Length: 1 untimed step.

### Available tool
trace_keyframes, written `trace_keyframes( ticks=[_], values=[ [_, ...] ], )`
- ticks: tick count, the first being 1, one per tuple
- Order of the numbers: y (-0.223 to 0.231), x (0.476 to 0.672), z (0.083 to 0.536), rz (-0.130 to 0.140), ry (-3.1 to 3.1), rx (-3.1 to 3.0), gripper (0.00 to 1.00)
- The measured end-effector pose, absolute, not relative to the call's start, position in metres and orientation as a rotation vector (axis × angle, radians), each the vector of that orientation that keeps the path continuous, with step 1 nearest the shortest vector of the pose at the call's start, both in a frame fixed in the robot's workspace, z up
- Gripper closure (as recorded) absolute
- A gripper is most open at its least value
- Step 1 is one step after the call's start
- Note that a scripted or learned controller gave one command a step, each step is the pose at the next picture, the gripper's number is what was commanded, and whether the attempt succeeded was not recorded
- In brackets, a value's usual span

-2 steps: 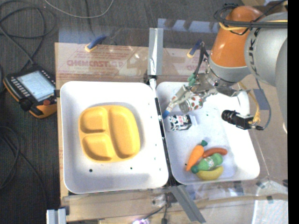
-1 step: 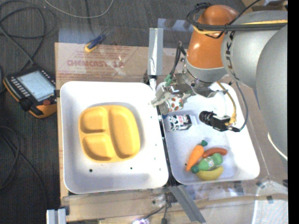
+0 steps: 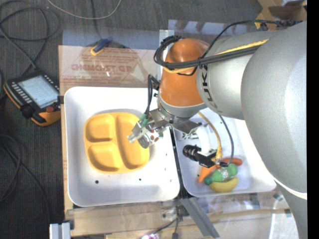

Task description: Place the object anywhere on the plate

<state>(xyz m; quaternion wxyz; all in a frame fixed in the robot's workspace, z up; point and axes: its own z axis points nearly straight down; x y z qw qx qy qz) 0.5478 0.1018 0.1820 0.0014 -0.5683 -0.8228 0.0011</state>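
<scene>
Hovering over the right edge of the yellow plate (image 3: 115,147), the gripper (image 3: 143,136) is too blurred to read: whether its fingers are spread or closed, or grip anything, I cannot tell. A small red and green speck sits at the tip, possibly the object, though that is uncertain. The plate lies in the left bin (image 3: 79,183); a pile of toy food (image 3: 222,176) rests in the right bin (image 3: 259,183). Judging by this, a good release means centring over a plate compartment, lowering close, then opening, so nothing rolls off the rim.
</scene>
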Motion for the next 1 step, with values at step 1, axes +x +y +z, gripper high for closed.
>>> trace_keyframes(
  ticks=[1],
  values=[
    [0.1014,0.5479,0.1822,0.003,-2.582,-1.784,0.00]
  ],
)
